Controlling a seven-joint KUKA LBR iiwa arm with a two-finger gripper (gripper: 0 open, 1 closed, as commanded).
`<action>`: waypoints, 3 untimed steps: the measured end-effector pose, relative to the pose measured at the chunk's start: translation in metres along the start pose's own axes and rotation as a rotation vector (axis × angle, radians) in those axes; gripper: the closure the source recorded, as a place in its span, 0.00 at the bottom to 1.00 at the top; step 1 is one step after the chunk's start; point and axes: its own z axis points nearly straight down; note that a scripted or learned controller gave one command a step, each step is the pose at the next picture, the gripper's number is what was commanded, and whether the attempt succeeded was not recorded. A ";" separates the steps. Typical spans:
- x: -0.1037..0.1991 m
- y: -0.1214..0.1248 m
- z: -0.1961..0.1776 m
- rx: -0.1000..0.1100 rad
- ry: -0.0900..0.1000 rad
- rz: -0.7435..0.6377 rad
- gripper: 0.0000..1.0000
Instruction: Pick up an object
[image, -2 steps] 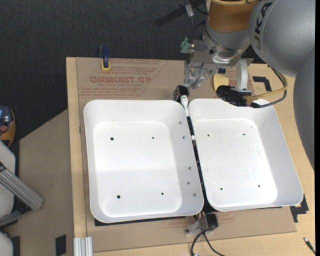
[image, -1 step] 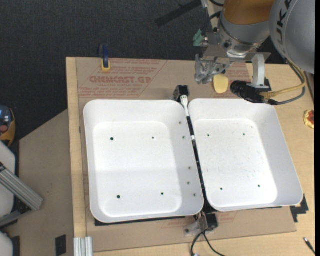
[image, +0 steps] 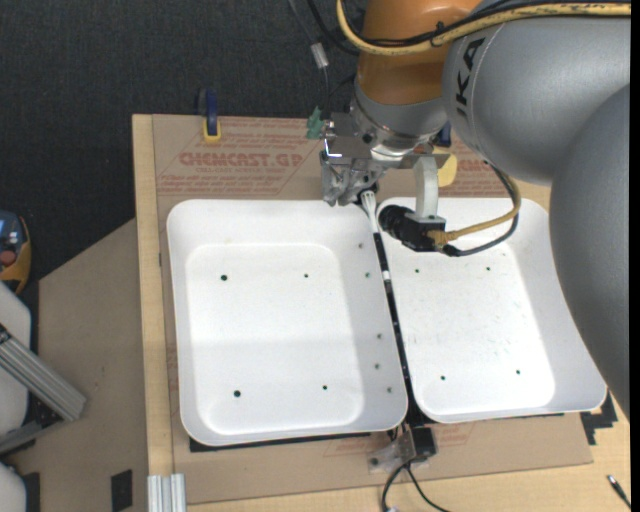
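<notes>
1. Looking down from the fixed camera, I saw the arm (image: 520, 80) reach in from the right, its orange band (image: 400, 50) sitting just above the wrist.
2. The tool (image: 345, 192) hung over the far rims of the two bins, close to the seam where they met.
3. I could not tell how it was set; its tip was a small, dark, cluttered shape, and nothing readable showed between its parts.
4. The left bin (image: 195, 300) lay below and to the left of the tool, the right bin (image: 560, 350) below and to its right, their rims touching.
5. I could make out no loose object to pick up in either bin, so I cannot say where the task's thing lay.
6. A black fitting (image: 410, 226) with an orange-tipped cable (image: 490, 226) hung just right of the tool, over the right bin's far corner.
7. Behind the tool, a brown board (image: 250, 160) with red lettering covered the bench, with a blue and yellow clamp (image: 209, 113) at its far edge, well to the left.
</notes>
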 end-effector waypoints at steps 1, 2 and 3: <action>-0.115 0.011 -0.028 -0.013 -0.005 0.015 1.00; -0.197 -0.014 -0.040 -0.006 -0.002 0.012 1.00; -0.198 -0.025 -0.066 -0.012 -0.002 0.006 1.00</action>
